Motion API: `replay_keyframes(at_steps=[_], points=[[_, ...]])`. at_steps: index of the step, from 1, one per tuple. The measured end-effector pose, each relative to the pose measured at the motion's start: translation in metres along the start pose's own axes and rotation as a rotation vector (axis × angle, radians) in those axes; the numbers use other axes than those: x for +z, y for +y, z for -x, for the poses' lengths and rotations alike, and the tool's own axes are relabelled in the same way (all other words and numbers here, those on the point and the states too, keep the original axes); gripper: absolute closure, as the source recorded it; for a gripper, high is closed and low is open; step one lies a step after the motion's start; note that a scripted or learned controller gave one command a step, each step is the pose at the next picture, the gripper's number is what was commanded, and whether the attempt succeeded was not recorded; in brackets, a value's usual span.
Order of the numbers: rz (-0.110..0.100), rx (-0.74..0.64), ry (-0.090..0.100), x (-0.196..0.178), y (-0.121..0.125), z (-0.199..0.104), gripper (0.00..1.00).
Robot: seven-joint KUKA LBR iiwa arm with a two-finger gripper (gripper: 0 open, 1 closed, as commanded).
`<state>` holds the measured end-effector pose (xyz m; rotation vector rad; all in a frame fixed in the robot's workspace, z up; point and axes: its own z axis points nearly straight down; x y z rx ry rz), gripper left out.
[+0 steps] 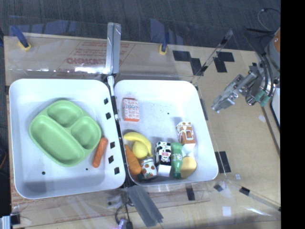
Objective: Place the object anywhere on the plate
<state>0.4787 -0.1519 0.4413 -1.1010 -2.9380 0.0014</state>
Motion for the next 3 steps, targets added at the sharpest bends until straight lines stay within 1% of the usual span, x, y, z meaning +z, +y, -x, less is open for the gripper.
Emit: replay_keyframes(at_steps=[1,2,3], points=[[0.000,0.153,-0.003,0.000,-0.045,0.039,1.00],[0.000,-0.216,0.000,0.000,0.059,-0.014,1.00],[0.000,-0.019,-0.004,0.000,-0.005,0.043,1.00]])
